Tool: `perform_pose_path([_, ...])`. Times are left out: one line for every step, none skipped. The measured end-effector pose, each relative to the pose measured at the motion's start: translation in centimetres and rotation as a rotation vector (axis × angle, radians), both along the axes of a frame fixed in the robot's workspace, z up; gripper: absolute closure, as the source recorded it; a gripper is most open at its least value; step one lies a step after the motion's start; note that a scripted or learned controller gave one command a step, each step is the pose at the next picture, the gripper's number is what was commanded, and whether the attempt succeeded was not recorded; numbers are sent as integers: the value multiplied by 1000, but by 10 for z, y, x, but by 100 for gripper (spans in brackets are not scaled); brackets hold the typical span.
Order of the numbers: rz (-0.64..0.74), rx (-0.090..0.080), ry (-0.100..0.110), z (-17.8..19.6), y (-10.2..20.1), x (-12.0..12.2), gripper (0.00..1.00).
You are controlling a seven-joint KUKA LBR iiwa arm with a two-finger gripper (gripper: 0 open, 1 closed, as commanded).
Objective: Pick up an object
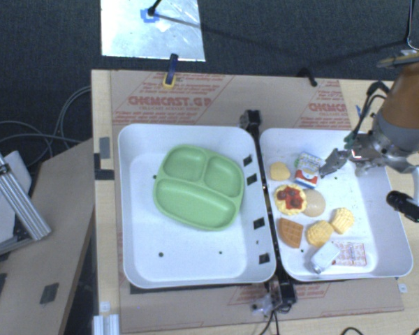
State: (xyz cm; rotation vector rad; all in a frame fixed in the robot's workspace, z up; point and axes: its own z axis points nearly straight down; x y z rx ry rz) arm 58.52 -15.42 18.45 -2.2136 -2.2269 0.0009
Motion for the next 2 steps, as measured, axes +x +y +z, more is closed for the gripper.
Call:
perform_pose_path([-5,0,1,-63,1,-3,0])
perform_pose_path([-5,0,0,-102,1,-3,0])
